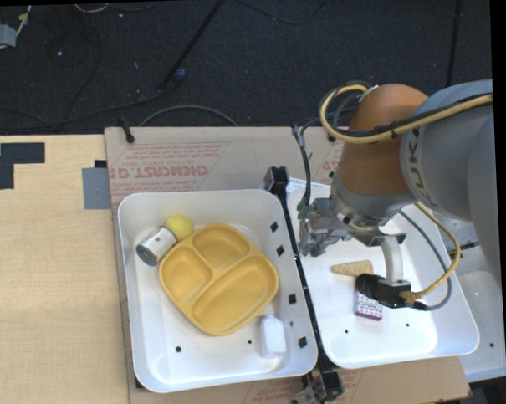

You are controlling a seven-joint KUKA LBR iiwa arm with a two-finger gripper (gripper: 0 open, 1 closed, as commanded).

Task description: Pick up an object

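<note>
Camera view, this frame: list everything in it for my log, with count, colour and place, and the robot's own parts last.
Shallow white plastic bins: two, side by side on the bench.
Yellow divided plastic tray: one, middle of left bin.
Small yellow ball: one, left bin, by the tray's upper left edge.
Grey and white cylinder: one, beside the ball.
Small white bottle: one, left bin, lower right.
Tan wedge: one, right bin.
Small purple and white packet: one, right bin.
Grey arm with orange band: one, over the right bin.
</note>
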